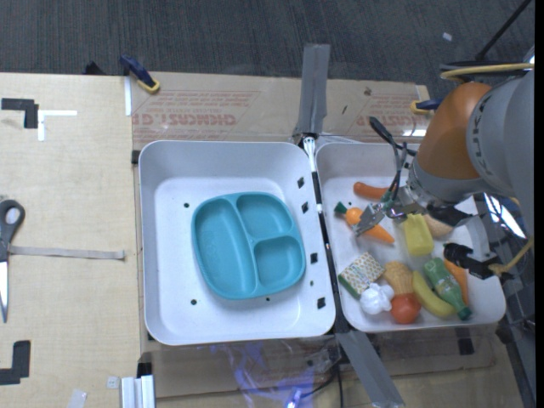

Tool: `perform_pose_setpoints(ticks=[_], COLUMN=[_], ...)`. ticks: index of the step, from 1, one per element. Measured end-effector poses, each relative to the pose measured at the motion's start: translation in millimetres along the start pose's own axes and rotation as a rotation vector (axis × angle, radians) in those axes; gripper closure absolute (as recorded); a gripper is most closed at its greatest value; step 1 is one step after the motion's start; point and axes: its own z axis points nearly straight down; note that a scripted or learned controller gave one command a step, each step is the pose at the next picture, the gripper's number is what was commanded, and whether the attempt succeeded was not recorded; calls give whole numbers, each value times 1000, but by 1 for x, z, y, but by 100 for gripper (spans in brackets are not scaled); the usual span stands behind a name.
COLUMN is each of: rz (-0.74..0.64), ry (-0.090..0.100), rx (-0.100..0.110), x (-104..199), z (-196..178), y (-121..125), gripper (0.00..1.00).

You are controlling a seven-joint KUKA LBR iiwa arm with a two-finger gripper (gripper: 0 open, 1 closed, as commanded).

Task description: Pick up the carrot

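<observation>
- At the near edge of the right bin lie a tomato, a banana and a white garlic bulb.
- The gripper is low in the same bin; whether its fingers are spread or closed cannot be told.
- One carrot lies touching the gripper tip, with no sign of being held; another carrot lies near the far wall.
- A blue divided plate sits in the left bin.

Wooden bench with two white bins, scissors, cardboard sheet.
</observation>
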Motion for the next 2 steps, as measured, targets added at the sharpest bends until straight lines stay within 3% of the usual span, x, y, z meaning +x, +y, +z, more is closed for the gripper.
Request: perform_pose_setpoints(ticks=[1, 2], rz=[-3, 41], ry=[-2, -1], rx=[1, 0], x=[0, 39], z=[-9, -100], y=[0, 75], gripper=[100, 100])
